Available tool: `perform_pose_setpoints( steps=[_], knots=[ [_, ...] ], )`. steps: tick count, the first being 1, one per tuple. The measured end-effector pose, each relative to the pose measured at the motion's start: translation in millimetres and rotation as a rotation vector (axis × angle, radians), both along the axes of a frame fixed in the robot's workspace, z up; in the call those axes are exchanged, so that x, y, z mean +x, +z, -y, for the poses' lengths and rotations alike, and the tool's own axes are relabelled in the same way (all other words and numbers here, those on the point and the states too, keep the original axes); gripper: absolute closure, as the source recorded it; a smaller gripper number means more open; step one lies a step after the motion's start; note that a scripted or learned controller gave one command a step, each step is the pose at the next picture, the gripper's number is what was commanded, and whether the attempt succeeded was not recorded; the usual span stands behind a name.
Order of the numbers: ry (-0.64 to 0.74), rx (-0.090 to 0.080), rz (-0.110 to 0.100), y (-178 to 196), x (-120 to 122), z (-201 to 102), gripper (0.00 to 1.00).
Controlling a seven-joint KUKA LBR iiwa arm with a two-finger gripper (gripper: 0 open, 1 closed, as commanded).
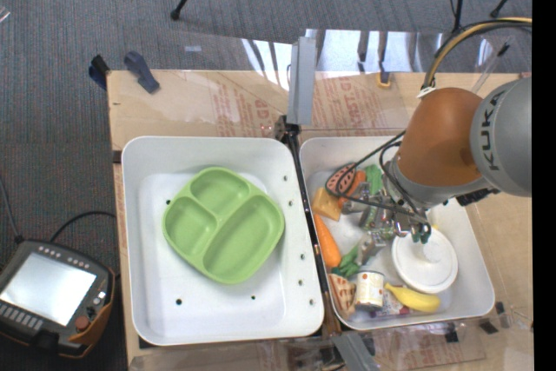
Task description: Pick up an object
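The right bin (480, 272) holds a heap of small things: an orange carrot (327, 241), a yellow banana (415, 299), a small labelled can (371, 288), a white round dish (427, 261), an orange striped piece (341, 182), a tan block (325, 204) and green leafy pieces (349, 265). My gripper (384, 228) hangs low over the middle of this heap, just left of the white dish and right of the carrot. The orange band and wrist cover much of it. Nothing is visibly held.
The left bin (139, 187) holds a green divided plate (223, 224). A grey upright post (301, 87) stands behind the seam between the bins. A hand-held control screen (52, 295) lies on the floor at lower left.
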State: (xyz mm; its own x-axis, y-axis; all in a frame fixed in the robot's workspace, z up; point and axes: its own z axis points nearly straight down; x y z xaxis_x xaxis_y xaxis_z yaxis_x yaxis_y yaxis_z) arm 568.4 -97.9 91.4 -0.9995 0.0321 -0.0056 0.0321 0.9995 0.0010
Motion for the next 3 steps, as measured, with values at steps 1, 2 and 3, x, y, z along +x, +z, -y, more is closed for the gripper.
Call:
perform_pose_setpoints(
  steps=[1,2,3],
  knots=[
    [0.04,-0.002,0.006,2,73,-6,0.0],
    [0.064,-0.001,0.0,1,2,9,0.0],
    [0.243,-0.003,0.005,1,71,-12,0.0]
  ],
)
